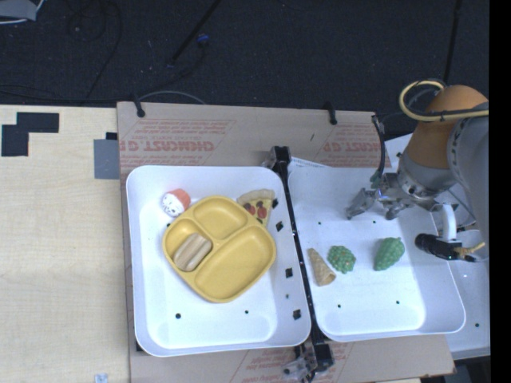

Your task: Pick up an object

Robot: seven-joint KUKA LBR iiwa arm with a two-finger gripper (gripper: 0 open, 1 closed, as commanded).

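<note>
Grey arm (447,154) low over the right bin (359,309), fingers (361,207) spread open, gripping nothing.

bins (152,309) showing white | divided plate (231,274) showing yellow, tan roll (192,251) lying in it | pizza slice (257,204) showing tan with red dots | two lumps (342,258) showing green | cone (321,267) showing tan | counter (56,238) showing pale wood

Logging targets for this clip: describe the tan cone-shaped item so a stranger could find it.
Look in the right bin, at its left side beside the divider. The cone lies flat, left of two green pieces; it alone is tan and pointed.
</note>
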